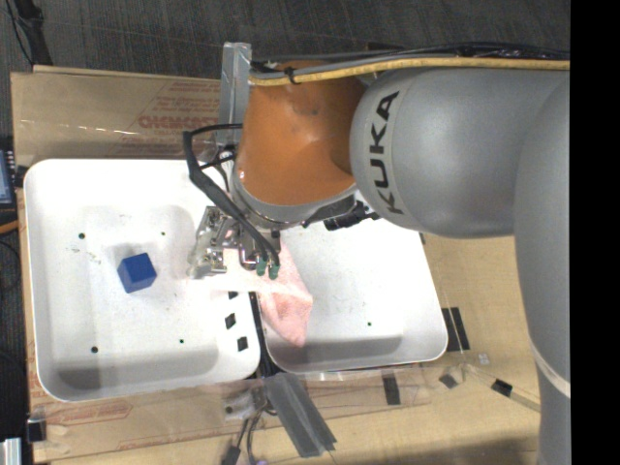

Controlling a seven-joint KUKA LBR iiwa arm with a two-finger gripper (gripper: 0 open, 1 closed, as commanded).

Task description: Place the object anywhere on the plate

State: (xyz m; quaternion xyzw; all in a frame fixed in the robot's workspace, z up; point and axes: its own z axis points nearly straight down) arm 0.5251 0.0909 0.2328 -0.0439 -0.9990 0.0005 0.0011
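Looking at the blue cube sitting alone on the floor of the left bin, I'd guess it's light, stiff and easy to pinch across two flat sides. The hand hangs over the seam between the bins, near a pink rag, well apart from the cube. Can't tell how it's set.

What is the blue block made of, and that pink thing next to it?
The blue block looks like hard plastic or painted wood: sharp edges, flat, even color. It could also be foam. The pink thing looks like soft cloth, since it lies crumpled and floppy over the wall of the right bin.
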